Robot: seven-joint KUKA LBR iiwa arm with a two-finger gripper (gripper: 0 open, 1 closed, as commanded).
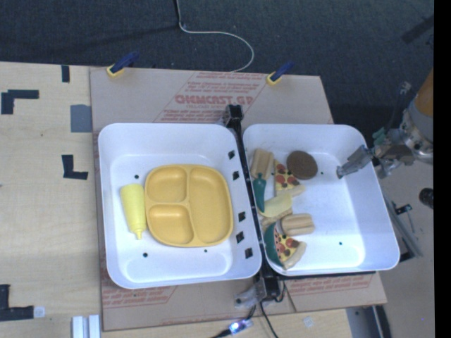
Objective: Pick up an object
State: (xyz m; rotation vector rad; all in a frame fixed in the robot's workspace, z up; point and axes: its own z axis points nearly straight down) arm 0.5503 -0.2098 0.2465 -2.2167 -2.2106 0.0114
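The tabletop [42, 189] carries two white bins, and the end effector [352, 166] hangs over the right bin's [352, 245] far right rim, whether spread or pressed together I cannot tell. Well to its left, the left bin [169, 136] holds a yellow divided plate [189, 205] with a yellow bottle [133, 208] touching its far side. Nearer, on the right bin's left side, lie a brown round disc [302, 164] just left of the end effector, then wooden sticks [261, 163], two pizza slices [285, 248] and a tan roll [298, 224].

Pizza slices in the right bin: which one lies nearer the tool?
The upper pizza slice, beside the brown round cookie, is nearer the tool. The other slice lies at the bin's front-left corner.
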